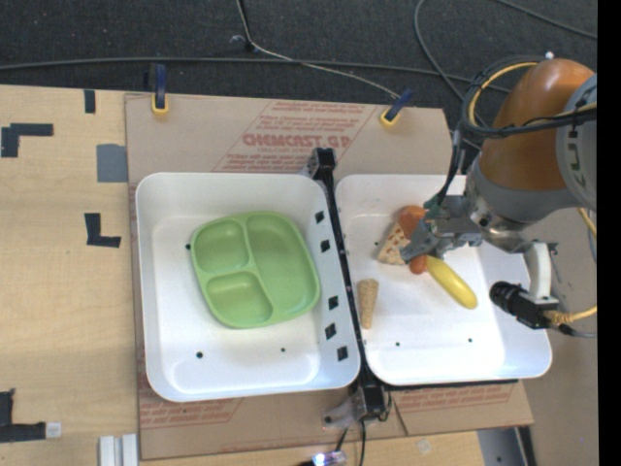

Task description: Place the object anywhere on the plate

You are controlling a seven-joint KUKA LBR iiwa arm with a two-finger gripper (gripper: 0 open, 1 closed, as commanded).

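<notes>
1. Nearest the camera, the left bin [165, 357] holds a green plate [254, 268] with three compartments.
2. Right of that plate, in the right bin [505, 357], lie a cone [369, 301], banana [453, 282], pizza slice [392, 246] and a red-orange piece [411, 219].
3. Gripper [424, 248] sits low over those toys, beside the banana; its grasp cannot be told.

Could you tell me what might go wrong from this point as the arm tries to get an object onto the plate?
1. The gripper is down among crowded items: a banana, a pizza slice and a small red piece lie close together, so it might catch the wrong one or push them apart.
2. The green plate sits in the other bin, beyond the divider; a weakly held object could drop during the crossing.
3. The cone lies near the divider and could be knocked.
</notes>
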